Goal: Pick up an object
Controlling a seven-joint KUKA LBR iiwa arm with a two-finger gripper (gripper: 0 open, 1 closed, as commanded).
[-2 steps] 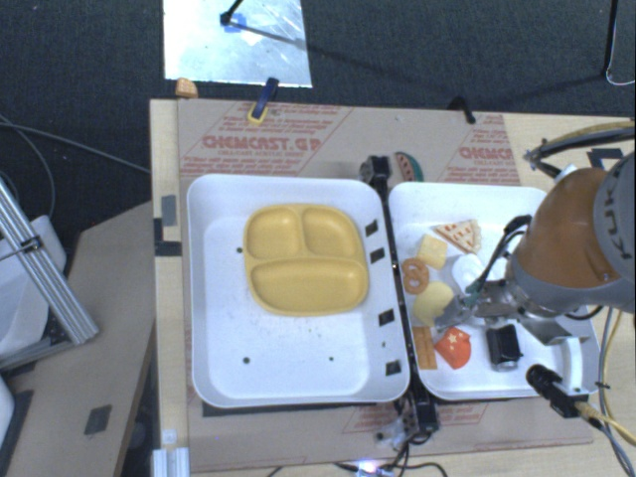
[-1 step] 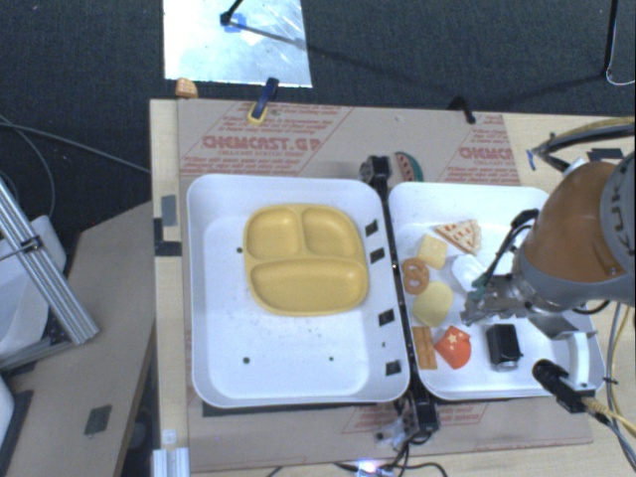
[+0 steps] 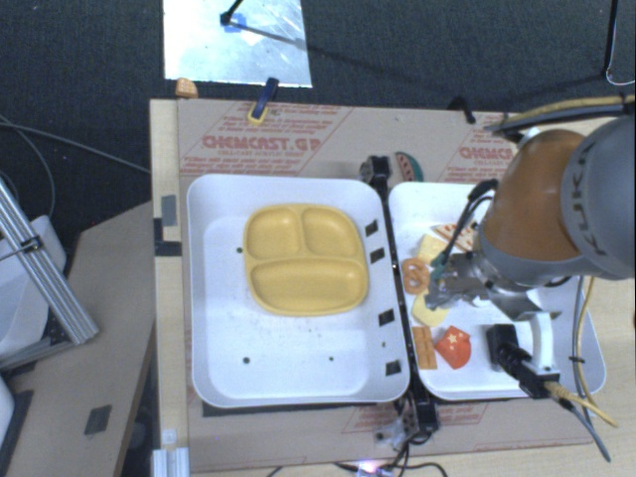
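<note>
The loose objects lie in the right bin (image 3: 417, 203), bunched along its left side at centre-right of the frame. A red piece with a small yellow mark (image 3: 453, 347) sits lowest, and just left of it is an orange block (image 3: 423, 348) close against the bin's left wall. Above them lies a pale yellow flat piece (image 3: 429, 312), and above that a brown ring-shaped piece (image 3: 415, 277) like a pretzel. Higher again, a pale yellow wedge (image 3: 432, 246) rests beside a red-and-white patterned piece (image 3: 458, 235).

The gripper (image 3: 447, 278) hangs over this cluster, just right of the ring-shaped piece and above the flat yellow piece. Its dark fingers are lost against the wrist hardware, so I cannot tell whether they stand apart or together, nor whether anything sits between them. The arm (image 3: 542, 207), with its broad orange band, comes in from the right edge and covers much of the right bin's upper half.

In the left bin (image 3: 214, 296), near the middle of the frame, a yellow divided plate (image 3: 303, 259) with three compartments lies flat, well apart from the cluster. Both bins rest on a cardboard sheet (image 3: 298, 137) with red printing. At the upper left a shiny square sheet (image 3: 238, 23) lies on the dark floor
</note>
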